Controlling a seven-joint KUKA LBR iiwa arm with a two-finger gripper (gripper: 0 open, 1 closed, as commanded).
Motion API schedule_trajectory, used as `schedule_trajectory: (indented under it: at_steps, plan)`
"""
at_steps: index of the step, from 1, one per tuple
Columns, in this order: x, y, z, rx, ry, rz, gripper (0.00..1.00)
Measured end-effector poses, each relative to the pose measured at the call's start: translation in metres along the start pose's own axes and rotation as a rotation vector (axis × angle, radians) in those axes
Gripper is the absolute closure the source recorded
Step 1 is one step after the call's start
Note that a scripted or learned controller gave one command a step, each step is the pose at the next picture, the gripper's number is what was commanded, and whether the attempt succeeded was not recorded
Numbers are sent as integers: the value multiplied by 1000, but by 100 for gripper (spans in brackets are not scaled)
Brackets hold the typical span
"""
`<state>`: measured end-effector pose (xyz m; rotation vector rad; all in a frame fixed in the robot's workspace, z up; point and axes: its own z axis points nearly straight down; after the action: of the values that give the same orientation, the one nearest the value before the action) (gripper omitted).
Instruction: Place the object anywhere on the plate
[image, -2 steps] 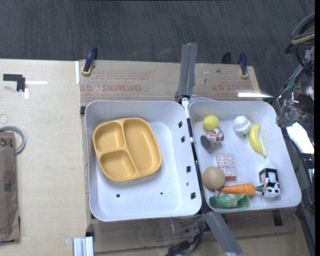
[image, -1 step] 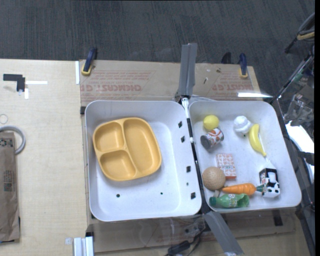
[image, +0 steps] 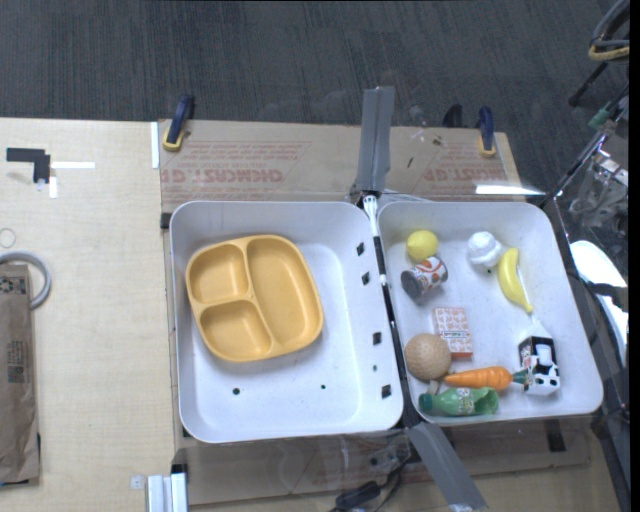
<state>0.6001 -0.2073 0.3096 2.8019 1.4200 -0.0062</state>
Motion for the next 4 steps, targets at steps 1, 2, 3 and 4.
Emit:
schedule_trajectory:
  at_steps: [1, 2, 3, 4]
  plan:
    - [-3, 3, -9, 1, -1, 200, 100]
    - [-3, 1, -31, 1, -1, 360, 100]
    - [2, 27, -23, 2, 0, 601, 100]
    - [10, 39, -48, 2, 0, 698, 100]
